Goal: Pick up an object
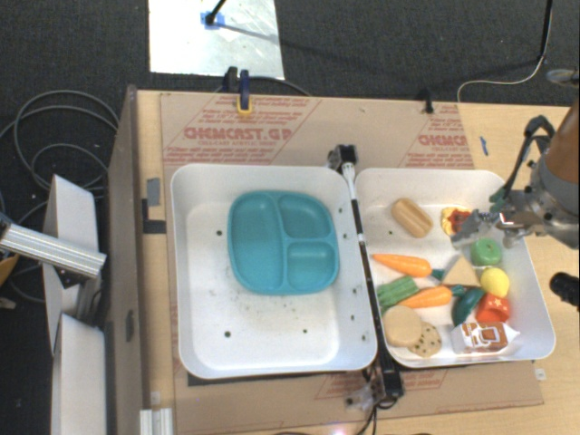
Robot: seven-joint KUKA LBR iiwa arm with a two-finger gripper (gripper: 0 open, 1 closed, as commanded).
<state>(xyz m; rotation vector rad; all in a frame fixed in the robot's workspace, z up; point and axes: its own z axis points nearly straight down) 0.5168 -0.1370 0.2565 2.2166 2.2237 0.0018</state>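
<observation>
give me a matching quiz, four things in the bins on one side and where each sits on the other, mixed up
Things:
1. teal plate
2. bread roll
3. cookie
4. lemon

Places:
A. right bin, far end, left of the gripper
B. right bin, near edge
C. left bin
D. right bin, right side, just below a green piece

Pairs: 1-C, 2-A, 3-B, 4-D
</observation>
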